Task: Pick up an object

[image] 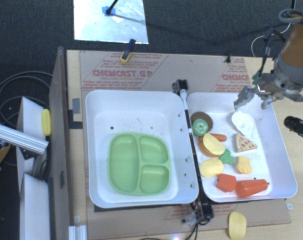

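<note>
I log the bench (156, 66), topped with a printed brown sheet. Directly on it I count two shallow white bins side by side, the left bin (99, 109) and the right bin (281, 149), plus a yellow piece (237, 224) lying loose on the sheet near the front edge.

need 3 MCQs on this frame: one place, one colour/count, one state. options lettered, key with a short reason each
1. Where is the green tray?
A. left bin
B. right bin
C. on the floor

2. What colour is the loose piece outside the bins, near the bench's front edge?
A. blue
B. yellow
C. black

3. Where is the gripper?
A. over the left bin
B. pressed onto the tray
C. above the right bin's far edge, holding nothing

Key: 1 A, it lies flat in the left bin. 2 B, yellow against the bench. 3 C, jaws spread apart, nothing between them, toys lying in the right bin.
</note>
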Available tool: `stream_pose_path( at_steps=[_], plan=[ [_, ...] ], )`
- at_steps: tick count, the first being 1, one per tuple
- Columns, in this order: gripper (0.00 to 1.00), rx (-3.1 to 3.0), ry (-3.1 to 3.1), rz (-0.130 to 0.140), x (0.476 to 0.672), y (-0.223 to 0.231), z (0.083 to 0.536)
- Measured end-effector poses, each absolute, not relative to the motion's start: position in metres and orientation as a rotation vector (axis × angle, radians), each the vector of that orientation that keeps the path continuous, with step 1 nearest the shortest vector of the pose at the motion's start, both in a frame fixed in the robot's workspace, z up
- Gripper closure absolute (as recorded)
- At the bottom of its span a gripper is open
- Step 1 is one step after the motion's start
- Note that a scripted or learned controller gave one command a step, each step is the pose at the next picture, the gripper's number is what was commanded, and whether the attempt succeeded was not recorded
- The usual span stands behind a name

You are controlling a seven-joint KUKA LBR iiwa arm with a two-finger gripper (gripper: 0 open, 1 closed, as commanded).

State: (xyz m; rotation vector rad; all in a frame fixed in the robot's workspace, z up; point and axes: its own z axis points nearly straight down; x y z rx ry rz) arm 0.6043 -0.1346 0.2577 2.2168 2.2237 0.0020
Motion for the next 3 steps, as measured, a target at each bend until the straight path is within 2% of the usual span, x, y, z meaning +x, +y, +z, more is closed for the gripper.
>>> stream_pose_path(
  at_steps=[1, 2, 3],
  plan=[
    [0.0, 2.221, 2.237, -0.008, 0.569, -0.09, 0.153],
    [0.0, 2.217, 2.221, 0.018, 0.554, -0.085, 0.087],
    [1.0, 2.208, 2.215, 0.026, 0.557, -0.086, 0.103]
  ],
)
